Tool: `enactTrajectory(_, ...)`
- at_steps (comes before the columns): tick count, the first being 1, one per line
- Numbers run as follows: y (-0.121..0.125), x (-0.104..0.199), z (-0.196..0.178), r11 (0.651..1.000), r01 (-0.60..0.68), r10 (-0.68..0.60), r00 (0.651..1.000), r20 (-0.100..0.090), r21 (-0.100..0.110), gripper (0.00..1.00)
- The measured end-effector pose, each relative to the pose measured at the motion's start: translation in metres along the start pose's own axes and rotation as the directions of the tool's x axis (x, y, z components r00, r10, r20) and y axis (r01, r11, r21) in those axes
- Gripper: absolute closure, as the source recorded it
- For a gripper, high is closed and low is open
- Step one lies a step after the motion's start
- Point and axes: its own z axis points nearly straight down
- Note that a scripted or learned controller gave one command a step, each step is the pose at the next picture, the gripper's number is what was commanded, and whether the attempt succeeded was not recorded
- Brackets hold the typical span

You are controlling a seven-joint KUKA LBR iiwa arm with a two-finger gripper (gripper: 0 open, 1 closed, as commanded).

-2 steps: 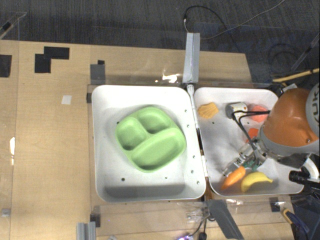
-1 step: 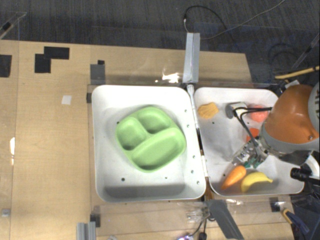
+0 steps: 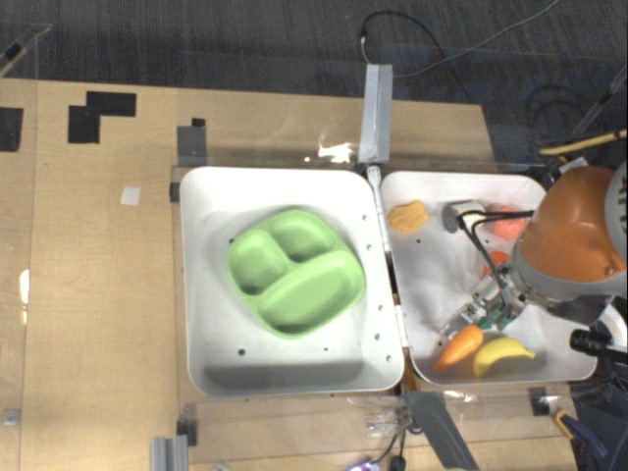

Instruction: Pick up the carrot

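An orange carrot [image 3: 459, 346] lies near the front edge of the right bin [image 3: 432, 263], with a yellow banana [image 3: 500, 355] right beside it on its right. My gripper [image 3: 481, 314] hangs low just above and behind the carrot's thick end, reaching in from the right. Its small fingers sit close over the carrot. Nothing shows clearly between them.
A green divided plate [image 3: 294, 271] lies in the left bin [image 3: 206, 341]. In the right bin, a tan food piece [image 3: 408, 216] sits at the back left, and a pink-red item [image 3: 510, 226] lies at the back, partly behind the arm. Black cables cross there.
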Motion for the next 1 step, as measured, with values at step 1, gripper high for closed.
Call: enactTrajectory(1,0.0099,0.0125,0.0106,0.938,0.347,-0.347,0.938,0.004,0.006,0.0)
